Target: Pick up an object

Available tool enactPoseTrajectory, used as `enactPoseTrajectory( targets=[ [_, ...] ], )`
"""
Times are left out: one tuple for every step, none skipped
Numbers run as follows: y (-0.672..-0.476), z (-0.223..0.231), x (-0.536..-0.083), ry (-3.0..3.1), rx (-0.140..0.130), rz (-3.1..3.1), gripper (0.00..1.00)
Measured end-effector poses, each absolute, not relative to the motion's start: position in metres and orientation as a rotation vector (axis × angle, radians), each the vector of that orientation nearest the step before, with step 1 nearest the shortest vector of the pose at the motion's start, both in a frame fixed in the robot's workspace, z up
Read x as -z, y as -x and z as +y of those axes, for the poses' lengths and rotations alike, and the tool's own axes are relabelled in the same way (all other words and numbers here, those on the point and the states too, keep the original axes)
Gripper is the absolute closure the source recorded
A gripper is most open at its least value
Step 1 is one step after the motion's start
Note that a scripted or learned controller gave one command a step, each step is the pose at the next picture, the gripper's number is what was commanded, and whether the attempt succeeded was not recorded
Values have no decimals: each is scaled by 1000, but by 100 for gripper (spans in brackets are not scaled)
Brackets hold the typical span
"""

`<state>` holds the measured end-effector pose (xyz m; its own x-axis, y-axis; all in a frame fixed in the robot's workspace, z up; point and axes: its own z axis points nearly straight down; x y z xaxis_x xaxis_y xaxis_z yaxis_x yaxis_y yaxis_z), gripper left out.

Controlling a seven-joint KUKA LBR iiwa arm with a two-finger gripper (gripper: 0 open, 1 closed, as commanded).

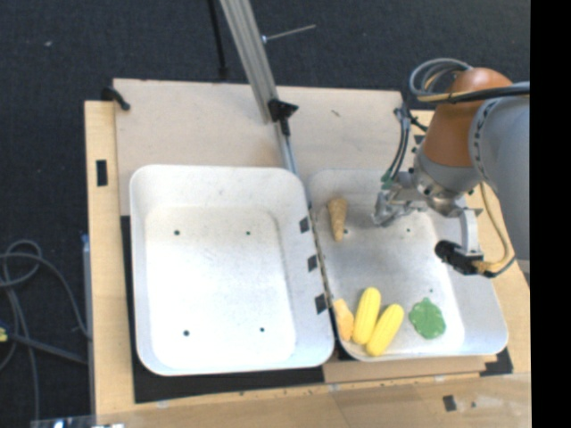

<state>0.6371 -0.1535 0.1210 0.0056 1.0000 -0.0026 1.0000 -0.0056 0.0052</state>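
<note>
The right bin (464,324) holds a tan cone-shaped piece (337,218) near its left wall. Two yellow corn-like pieces (376,321) lie side by side at the front. A small orange piece (343,317) rests at the front left rim, and a green leafy piece (427,318) sits at the front right. My gripper (385,209) hangs over the far part of the right bin, to the right of the tan cone and apart from it. Nothing shows between its fingers.
The left bin (223,266) stands beside the right one on the wooden bench (196,123). A slanted metal pole (254,52) rises behind the bins. Cables loop from the arm's wrist (468,257) over the right bin's right side.
</note>
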Motion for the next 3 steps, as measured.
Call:
enactPoseTrajectory(
  targets=[
    [-634, -164, -175, -2219, -5, 2215, 100],
    [-631, -171, -224, -2221, -5, 2213, 100],
    [-632, -172, -267, -2213, -6, 2221, 100]
  ],
)
